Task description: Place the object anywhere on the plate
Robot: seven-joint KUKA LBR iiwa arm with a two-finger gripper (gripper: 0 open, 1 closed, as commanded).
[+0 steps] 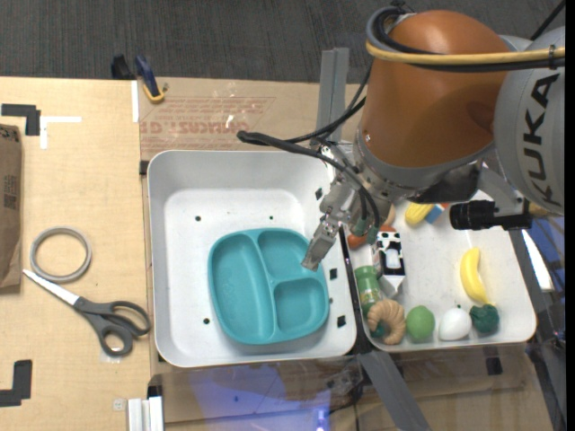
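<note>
A teal plate (260, 287) with three compartments lies in the left white bin (180, 196), toward its front right. The grey gripper (316, 250) hangs slanted over the plate's upper right rim, close to the wall between the two bins. I see no object in it or under it, and the plate's compartments hold nothing. The big orange and grey arm (431, 88) covers the back of the right bin.
The right bin (514, 335) holds a banana (472, 275), a green bottle (368, 285), a brown pastry-like toy (386, 320), a green ball (420, 322), a white egg (455, 323) and several other small items. Scissors (94, 312) and a tape roll (60, 252) lie on the bench at left.
</note>
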